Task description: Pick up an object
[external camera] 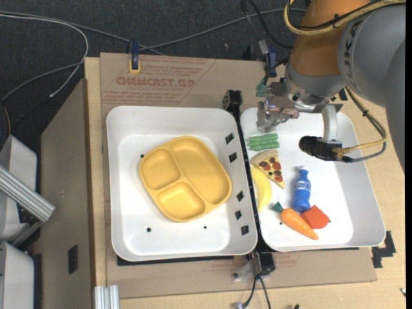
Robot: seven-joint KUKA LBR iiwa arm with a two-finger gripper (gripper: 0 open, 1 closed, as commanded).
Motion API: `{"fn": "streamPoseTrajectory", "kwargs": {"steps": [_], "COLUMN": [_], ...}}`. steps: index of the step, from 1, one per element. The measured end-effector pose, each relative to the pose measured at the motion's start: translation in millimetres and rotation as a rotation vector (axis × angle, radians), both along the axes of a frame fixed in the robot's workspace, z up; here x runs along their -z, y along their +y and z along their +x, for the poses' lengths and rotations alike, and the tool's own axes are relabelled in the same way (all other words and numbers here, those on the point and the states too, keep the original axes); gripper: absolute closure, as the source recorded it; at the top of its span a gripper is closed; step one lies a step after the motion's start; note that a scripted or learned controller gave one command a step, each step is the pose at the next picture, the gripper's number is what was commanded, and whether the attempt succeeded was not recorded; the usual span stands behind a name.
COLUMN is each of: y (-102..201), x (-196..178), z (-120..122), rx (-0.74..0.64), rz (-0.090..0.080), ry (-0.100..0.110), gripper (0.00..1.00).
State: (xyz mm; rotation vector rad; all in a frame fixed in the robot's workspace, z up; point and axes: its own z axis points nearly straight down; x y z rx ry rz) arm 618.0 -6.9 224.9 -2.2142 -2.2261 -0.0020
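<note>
Two shallow white bins side by side: left bin (119,172) with a yellow divided plate (185,177), right bin (347,192) with the small toys. Approach step by the look of it, nothing lifted yet. Gripper (275,118) low over the right bin's far left corner, just above a green ridged piece (263,141) lying flat beside the dividing wall. Cannot tell how wide the gripper stands; nothing seen in its hold.

Likeliest target: that green piece, nearest below the tool. Next move probably a short straight drop and a close across its narrow width, with care for the bin wall right alongside.

Smooth moulded plastic throughout, apparently. Green piece long, flat and grooved. Pizza slice (270,168) just beside it, a thin wedge with dark dots. Banana (261,188) curved along the wall. Blue bottle (302,188) rounded, white-capped, on its side. Carrot (297,222) tapered, touching a blocky red-orange piece (317,217). Plate glossy, three hollows, rounded corners.
</note>
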Motion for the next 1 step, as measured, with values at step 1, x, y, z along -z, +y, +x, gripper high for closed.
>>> {"fn": "streamPoseTrajectory", "kwargs": {"steps": [1], "y": [57.0], "x": [9.5], "z": [-5.8], "rx": [-0.001], "rz": [0.0], "ry": [0.003], "gripper": [1.0]}}
